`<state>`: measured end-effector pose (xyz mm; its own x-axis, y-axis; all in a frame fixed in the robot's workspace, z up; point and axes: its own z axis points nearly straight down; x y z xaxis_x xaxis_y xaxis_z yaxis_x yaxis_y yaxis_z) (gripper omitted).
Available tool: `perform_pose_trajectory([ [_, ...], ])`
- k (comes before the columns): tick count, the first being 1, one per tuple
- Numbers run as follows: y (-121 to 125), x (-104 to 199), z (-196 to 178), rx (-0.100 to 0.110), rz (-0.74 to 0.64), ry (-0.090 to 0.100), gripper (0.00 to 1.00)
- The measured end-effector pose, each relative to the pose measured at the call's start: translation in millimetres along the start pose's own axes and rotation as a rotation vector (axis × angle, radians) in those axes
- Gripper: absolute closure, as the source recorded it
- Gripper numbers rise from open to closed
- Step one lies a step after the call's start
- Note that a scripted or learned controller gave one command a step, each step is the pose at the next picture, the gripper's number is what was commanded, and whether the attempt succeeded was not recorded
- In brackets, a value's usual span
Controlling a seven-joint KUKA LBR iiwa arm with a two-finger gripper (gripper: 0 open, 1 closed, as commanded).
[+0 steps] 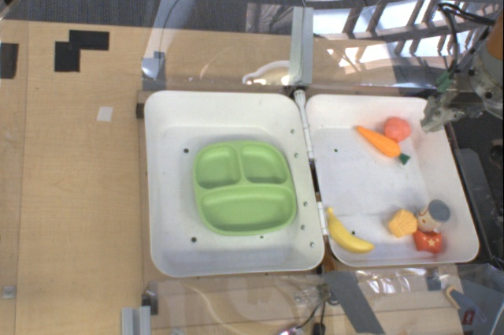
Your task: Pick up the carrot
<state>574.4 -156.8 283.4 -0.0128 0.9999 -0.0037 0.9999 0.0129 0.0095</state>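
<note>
Down on the wooden bench (71, 168), two white bins side by side. Left bin (161, 168) carrying a green divided plate (244, 187) set square in its middle, nothing lying in the plate's three compartments. Right bin (466, 243) holding all the small stuff. Reaching in over that bin's far right corner, the gripper (435, 117), hanging just at the right wall and apart from every object below; open or closed, cannot tell from this angle, and nothing seen in its grasp. Now the key relation: carrot (378, 142) lying flat in the far half of the right bin, toward the bin's middle from the gripper and a little nearer the front edge. Long axis running on a diagonal, pointed orange tip toward the far left corner, green stub toward the right wall and nearest the gripper. Just beside it on the far side, a red-orange ball (398, 128), close to touching the carrot's thick end and sitting right between carrot and gripper, so probably a crowded approach; likely better to close across the carrot's narrow width, away from that ball. Along the front edge, well apart from the carrot: a banana (347, 236) in the near left corner, a yellow lump (402, 224), and a small red piece (430, 241) with a grey cap-like bit (438, 210) near the front right corner.
</note>
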Motion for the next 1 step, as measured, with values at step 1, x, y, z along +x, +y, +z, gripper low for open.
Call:
perform_pose_trajectory([
  [1, 0.0, 0.1, 0.2, 0.000, 0.000, 0.000, 0.00],
])
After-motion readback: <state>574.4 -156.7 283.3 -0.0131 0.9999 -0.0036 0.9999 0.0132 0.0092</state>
